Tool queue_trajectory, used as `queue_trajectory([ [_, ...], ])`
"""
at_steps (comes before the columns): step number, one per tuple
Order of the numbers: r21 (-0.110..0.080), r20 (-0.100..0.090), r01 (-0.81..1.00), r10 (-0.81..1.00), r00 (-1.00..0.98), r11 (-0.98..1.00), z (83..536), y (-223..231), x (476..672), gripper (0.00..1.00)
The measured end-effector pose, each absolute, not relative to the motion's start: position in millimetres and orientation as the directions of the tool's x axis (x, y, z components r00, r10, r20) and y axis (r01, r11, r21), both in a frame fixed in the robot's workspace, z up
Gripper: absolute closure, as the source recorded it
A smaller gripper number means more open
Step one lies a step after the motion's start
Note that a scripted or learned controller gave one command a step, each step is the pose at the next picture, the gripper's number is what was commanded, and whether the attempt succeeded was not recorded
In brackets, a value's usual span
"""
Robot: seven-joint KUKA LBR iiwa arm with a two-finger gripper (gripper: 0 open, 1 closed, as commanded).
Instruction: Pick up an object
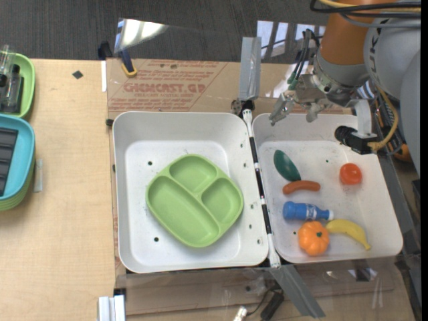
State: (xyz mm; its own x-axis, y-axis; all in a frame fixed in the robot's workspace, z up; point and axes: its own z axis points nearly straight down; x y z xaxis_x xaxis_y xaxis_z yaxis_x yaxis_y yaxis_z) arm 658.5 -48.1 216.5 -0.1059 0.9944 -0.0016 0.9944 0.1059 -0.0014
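Grey gripper (295,112), fingers spread empty at bin's (391,209) 11 o'clock; descent risks clipping rim, missing green spoon (287,165).

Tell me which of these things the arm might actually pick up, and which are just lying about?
Candidates for picking, all in the right bin: dark green piece, sausage, red-orange ball, blue bottle, small pumpkin, banana.

Lying about: green divided plate in the left bin; cardboard sheet; stacked trays at the bench's edge.

Green plate (194,200), blue bottle (306,212), yellow banana (349,231), orange pumpkin (313,239).
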Motion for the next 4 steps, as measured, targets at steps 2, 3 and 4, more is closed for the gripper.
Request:
queue_trajectory([
  [2,-0.002,0.001,0.968,0.968,-0.252,0.252,91.0,-100.8,569.3,0.00],
  [3,-0.002,0.001,0.969,0.969,-0.246,0.246,99.8,-102.3,569.3,1.00],
  [4,-0.002,0.000,0.969,0.969,-0.246,0.246,99.8,-102.3,569.3,0.00],
])
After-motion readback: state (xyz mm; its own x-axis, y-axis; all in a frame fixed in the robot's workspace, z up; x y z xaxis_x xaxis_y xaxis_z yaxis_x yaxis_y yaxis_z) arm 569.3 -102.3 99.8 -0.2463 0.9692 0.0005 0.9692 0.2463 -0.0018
